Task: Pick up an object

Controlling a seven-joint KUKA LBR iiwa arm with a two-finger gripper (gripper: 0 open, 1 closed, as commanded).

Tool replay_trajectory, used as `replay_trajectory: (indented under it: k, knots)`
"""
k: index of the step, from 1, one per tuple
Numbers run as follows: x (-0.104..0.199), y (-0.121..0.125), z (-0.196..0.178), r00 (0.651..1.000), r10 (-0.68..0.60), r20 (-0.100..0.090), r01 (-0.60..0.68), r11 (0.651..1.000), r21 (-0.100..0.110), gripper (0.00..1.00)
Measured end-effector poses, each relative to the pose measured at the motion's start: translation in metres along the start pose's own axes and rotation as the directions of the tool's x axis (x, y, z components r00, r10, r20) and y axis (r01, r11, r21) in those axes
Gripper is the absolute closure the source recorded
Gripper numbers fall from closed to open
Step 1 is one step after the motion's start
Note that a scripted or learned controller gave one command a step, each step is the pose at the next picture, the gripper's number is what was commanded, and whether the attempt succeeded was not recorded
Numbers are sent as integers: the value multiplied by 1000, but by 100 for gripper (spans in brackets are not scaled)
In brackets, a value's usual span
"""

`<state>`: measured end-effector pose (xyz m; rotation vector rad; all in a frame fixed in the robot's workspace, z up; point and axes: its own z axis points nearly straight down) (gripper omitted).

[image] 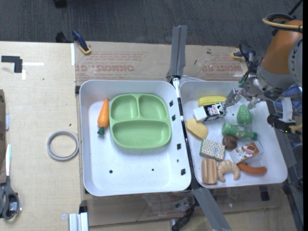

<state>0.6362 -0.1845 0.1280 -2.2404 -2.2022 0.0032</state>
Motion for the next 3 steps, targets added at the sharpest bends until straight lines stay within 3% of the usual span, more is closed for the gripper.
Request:
replay_trajectory:
  k: [1,2,3]
  knots:
    - [-24,-24,33,998,-67,-2,67,998,-8,0]
    - [-26,-24,23,998,-65,0,65,998,-9,100]
    - [51,1,-94,995,96,0,-96,995,0,100]
